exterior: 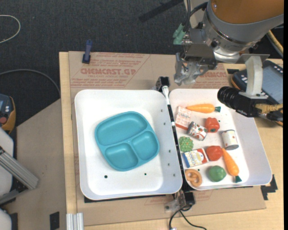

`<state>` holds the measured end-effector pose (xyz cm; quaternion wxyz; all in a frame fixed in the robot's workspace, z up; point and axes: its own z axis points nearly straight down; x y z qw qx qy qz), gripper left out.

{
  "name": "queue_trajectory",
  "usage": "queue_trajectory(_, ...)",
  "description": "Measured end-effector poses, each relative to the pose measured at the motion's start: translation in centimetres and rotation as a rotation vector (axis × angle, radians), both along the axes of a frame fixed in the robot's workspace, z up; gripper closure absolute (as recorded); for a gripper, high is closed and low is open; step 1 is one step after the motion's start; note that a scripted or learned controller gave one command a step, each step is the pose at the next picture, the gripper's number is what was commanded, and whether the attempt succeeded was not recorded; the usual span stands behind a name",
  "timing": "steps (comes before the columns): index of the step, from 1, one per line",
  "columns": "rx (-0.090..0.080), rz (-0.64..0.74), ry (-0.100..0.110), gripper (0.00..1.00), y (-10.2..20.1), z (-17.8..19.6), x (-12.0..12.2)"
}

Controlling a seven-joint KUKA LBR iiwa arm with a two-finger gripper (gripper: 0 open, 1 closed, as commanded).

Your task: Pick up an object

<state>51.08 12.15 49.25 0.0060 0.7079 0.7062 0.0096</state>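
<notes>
Toys fill the right bin (pixel 256 148), scattered close together on its white floor: a carrot (pixel 201 108) lies along the far side, with a small red-and-white carton (pixel 182 118) just below it and a little can (pixel 197 130) tipped on its side beside a red pepper (pixel 212 124). Further along sit a silver tin (pixel 230 139), a green broccoli piece (pixel 185 143), a milk carton (pixel 194 158) touching a tomato (pixel 214 152), a second carrot (pixel 231 164) pointing toward the near edge, a green lime (pixel 216 173) and a pretzel (pixel 194 178) at the near corner. The left bin (pixel 87 148) holds a teal divided plate (pixel 127 140), lying flat near its middle. The gripper (pixel 188 75) hangs above the far edge of the bench, just past the back rim where the two bins meet, well apart from every toy. Nothing sits between its metal fingers; whether they are spread or pressed together I cannot tell from here. The grey arm with its orange band (pixel 238 11) looms at the upper right.
</notes>
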Motion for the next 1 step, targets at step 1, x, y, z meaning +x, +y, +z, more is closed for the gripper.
queue_trajectory(1, -0.008, 0.011, 0.036, 1.0, 8.44, -12.5, -1.29)
